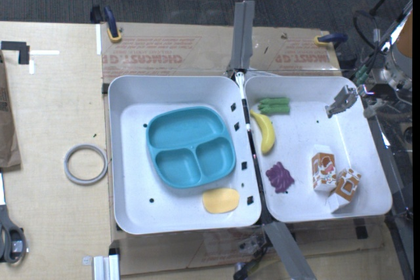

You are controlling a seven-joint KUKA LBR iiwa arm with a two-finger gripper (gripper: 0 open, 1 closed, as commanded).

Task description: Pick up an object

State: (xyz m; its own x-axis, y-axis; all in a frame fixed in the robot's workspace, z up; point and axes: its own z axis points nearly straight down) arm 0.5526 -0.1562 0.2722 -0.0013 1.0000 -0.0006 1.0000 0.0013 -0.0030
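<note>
The right bin (367,206) holds a green vegetable (273,105) at its far left and a yellow banana (264,131) just below it. A purple grape bunch (280,177) lies near the bin's middle. Two small orange-and-white cartons (324,172) (347,184) stand at its near right. My gripper (341,101) hangs over the bin's far right corner, apart from every object, with nothing seen in it. In the left bin (125,206), a blue divided plate (190,146) lies flat, and a pale yellow piece (221,200) sits in front of it.
A grey tape ring (86,163) and scissors (10,239) lie on the wooden bench to the left of the bins. A metal divider post (243,36) stands between the bins at the back. Cables and arm parts crowd the right edge.
</note>
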